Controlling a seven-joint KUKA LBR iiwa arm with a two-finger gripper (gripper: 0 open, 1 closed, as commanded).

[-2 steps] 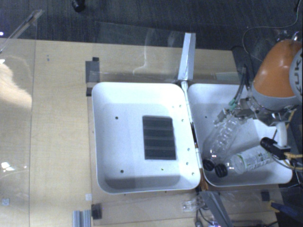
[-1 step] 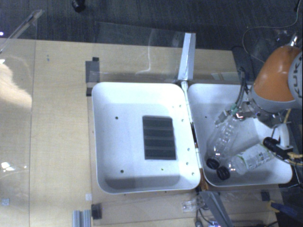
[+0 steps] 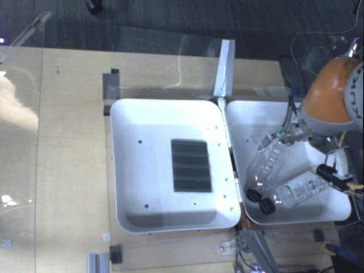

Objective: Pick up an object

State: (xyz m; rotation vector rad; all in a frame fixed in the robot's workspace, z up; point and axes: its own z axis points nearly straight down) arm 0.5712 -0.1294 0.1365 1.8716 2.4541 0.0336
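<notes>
Two clear plastic bottles lie in the right bin (image 3: 244, 118). One bottle (image 3: 268, 165) runs from the gripper down to its black cap (image 3: 253, 195). The other bottle (image 3: 298, 189) has a pale label and lies nearly level, its black cap (image 3: 266, 206) close to the first cap. My gripper (image 3: 287, 134) hangs under the orange band (image 3: 330, 98), right at the upper bottle's base end. Whether it touches that bottle is unclear. A dark ribbed rectangular pad (image 3: 191, 165) lies flat in the middle of the left bin (image 3: 131, 124).
A raised divider (image 3: 230, 152) separates the two bins. A metal post (image 3: 224, 73) stands behind their joint. Cables and a yellow-tipped part (image 3: 338, 181) sit at the right bin's right side. Wooden bench surface (image 3: 68, 152) spreads to the left.
</notes>
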